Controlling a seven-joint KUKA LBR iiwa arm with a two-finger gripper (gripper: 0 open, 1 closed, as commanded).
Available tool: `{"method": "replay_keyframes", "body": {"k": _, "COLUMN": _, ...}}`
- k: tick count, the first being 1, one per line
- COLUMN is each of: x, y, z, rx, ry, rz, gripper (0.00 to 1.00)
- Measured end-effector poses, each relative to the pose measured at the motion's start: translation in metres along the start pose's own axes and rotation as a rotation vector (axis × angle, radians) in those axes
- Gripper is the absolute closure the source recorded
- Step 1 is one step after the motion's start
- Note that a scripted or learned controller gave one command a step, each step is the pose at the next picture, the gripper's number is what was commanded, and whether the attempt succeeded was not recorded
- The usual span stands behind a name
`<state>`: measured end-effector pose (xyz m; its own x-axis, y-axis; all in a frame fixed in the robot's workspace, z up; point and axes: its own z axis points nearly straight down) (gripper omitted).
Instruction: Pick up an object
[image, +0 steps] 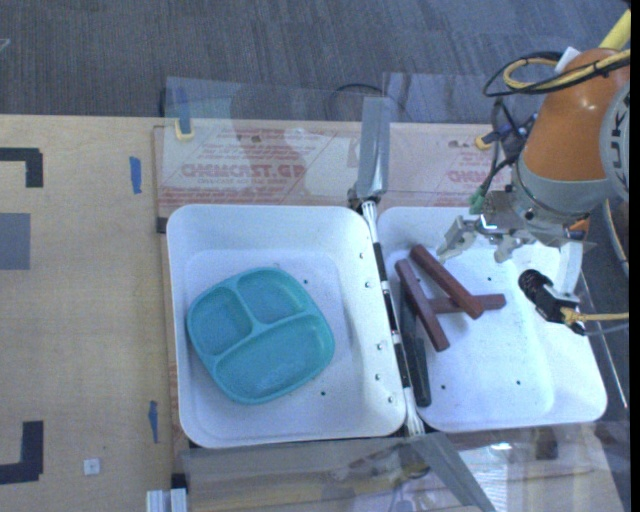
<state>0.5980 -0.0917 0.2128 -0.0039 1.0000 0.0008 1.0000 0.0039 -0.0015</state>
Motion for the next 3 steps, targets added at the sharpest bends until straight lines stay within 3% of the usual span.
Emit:
{"method": "replay_keyframes", "body": {"k": 1, "x": -0.029, "y": -0.003, "z": 0.114, "rx": -0.025, "ry": -0.004, "rz": -0.109, "gripper": 0.00}}
{"method": "replay_keyframes", "body": {"k": 2, "x": -0.031, "y": -0.011, "z": 0.114, "rx": -0.001, "ry": 0.000, "rz": -0.106, "gripper": 1.00}}
{"method": "replay_keyframes", "body": {"k": 3, "x": 0.007, "y": 0.042, "z": 0.001, "rx": 0.023, "ry": 0.005, "rz": -0.234, "gripper": 1.00}}
